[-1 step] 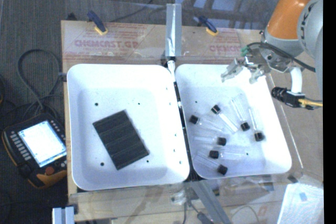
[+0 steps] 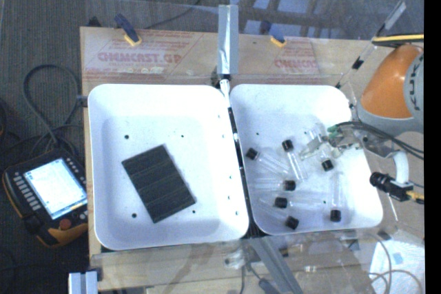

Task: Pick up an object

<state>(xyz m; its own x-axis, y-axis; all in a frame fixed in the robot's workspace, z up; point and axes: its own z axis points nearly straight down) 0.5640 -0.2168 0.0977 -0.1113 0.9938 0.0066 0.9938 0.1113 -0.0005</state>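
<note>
Several clear vials with black caps (image 2: 289, 165) lie scattered across the right white bin (image 2: 275, 96). One capped vial (image 2: 335, 200) rests near that bin's right wall, another cap (image 2: 251, 154) sits close to the divider. A black ribbed rectangular pad (image 2: 158, 182) lies flat and slanted in the left white bin (image 2: 117, 107). My gripper (image 2: 318, 140) is low in the right bin's upper right part, right among the vials there. The grey arm with its orange band (image 2: 391, 89) comes in from the right above it. What lies directly under the gripper is blurred.
A teach pendant (image 2: 48, 193) with a lit screen sits left of the bench, with cables beside it. Clamps (image 2: 126, 25) hold a clear sheet at the bench's back edge. A metal strip (image 2: 227, 45) stands between the bins at the back. Cables (image 2: 396, 186) hang by the arm.
</note>
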